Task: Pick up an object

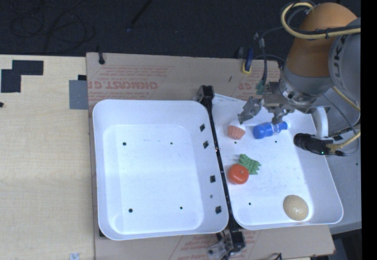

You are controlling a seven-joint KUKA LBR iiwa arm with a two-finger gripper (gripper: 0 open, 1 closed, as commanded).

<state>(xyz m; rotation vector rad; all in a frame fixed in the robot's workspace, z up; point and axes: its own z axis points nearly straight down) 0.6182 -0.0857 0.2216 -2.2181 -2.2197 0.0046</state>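
My gripper [262, 114] hangs over the far part of the right bin [330, 188], open, with nothing between its fingers. Just below it a small blue bottle [270, 129] lies on its side on the bin floor. A small pink piece [236, 132] rests to the left of the bottle, near the bin's left wall. Closer to the front sits a red tomato-like toy [238, 174] with a green leafy piece [250, 163] touching its upper right. A tan egg-shaped object [296, 207] lies in the front right corner.
The left bin [97, 135] stands beside the right one, with a black divider strip [215, 152] between them. Both rest on a cardboard sheet [153, 76] on the wooden bench. The arm's orange band [321, 35] rises at the right.
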